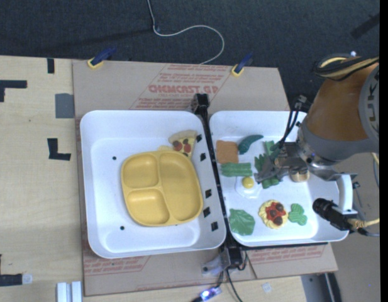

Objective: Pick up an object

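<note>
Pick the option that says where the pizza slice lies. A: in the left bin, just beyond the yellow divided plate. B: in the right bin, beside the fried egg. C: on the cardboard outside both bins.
A: the pizza slice lies on the left bin's floor, at the far rim of the yellow divided plate.

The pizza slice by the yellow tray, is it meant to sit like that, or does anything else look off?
The pizza slice lies in the left bin beside the yellow tray, not in a compartment, while the other toy foods are in the right bin. Nothing looks spilled or broken.
</note>
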